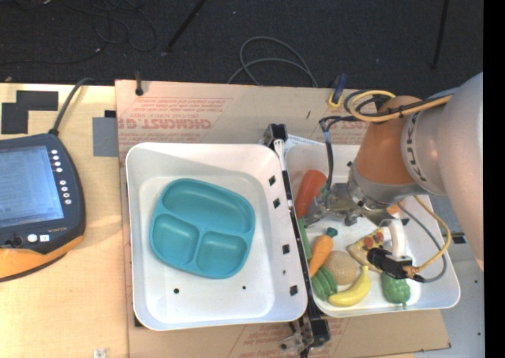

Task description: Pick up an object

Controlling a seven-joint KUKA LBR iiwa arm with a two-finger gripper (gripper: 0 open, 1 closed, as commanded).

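We are hovering the claw [338, 208] over the right bin [442, 295], just beside the carrot [310, 188]; banana [353, 290] lying nearer the front. Its grip we cannot tell.

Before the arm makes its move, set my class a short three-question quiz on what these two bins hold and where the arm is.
1. True or false: the blue plate lies in the left bin.
2. Which bin is the gripper over? A) left B) right
3. Fill in: the yellow fruit at the front of the right bin is a ____.

Key:
1. True. The plate, with three compartments, is in the left bin.
2. B. The gripper is low over the toy food in the right bin, near the orange pepper.
3. Banana. It lies beside the carrot.
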